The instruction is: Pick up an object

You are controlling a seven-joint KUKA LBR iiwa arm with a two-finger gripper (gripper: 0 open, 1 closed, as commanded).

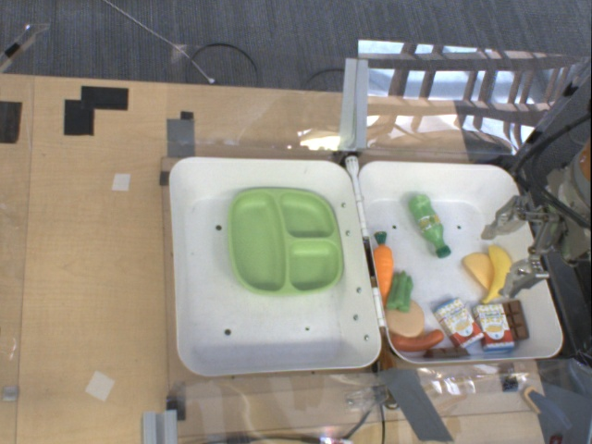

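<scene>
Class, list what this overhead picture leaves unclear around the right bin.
- Grey arm: cut off by the camera view's right edge.
- Two small juice cartons: print too small to read.
- Brown chocolate bar: partly hidden behind a carton.
- Red sausage: underside hidden by bin wall.

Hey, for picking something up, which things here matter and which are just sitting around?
Part of the job:
- claw, at the right bin's right edge
- banana, closest to the claw
- green bottle
- carrot
- two juice cartons
- sausage

Just lying about:
- green divided plate in the left bin
- black cable on the floor
</scene>
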